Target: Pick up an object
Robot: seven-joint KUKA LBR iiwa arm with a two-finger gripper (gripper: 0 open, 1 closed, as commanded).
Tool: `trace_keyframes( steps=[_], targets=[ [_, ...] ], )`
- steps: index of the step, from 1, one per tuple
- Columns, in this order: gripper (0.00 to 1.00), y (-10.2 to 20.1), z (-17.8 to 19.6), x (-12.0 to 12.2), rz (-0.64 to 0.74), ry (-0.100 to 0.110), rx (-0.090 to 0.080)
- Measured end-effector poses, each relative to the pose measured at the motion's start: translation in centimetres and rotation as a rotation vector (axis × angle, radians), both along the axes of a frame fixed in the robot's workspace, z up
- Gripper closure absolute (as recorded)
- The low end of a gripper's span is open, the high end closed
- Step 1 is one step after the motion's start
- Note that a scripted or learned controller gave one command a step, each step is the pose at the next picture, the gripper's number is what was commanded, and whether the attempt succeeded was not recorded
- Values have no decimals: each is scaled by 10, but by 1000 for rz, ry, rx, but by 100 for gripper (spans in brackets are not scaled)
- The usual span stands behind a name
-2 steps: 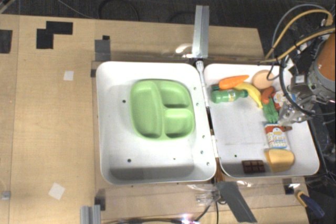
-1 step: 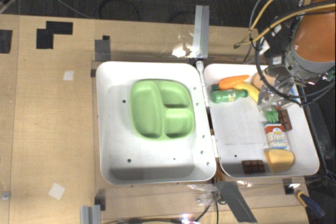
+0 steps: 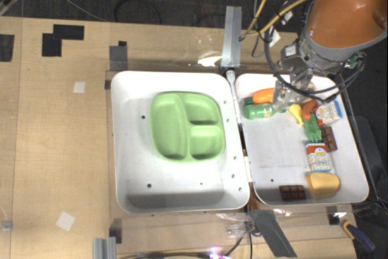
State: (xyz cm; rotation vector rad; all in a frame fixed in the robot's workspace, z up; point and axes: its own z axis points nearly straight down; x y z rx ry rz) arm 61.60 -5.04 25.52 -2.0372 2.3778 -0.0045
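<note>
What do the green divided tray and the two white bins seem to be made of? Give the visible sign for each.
Green divided tray: probably moulded plastic, matte; one even colour, rounded compartment edges, soft shading.
Left white bin and right white bin: likely formed plastic, slightly glossy; rounded corners, faint sheen. Painted metal can't be ruled out.

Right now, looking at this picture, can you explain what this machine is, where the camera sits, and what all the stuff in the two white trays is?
It is a robot arm, grey and orange, reaching in from the right. One camera looks down at a slant from above the bench. Its gripper hangs over the right bin, among toy food: a carrot, a green bottle, a chocolate bar, a small jar and a cheese wedge. The left bin holds a green divided plate. Whether the gripper grips anything is unclear.
</note>
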Motion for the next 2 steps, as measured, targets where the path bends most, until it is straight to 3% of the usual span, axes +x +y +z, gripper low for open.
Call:
trace_keyframes(
  steps=[1,2],
  targets=[
    [100,-42,-76,-33,274,5,-3],
    [100,-32,-45,7,272,-1,-4]
  ],
)
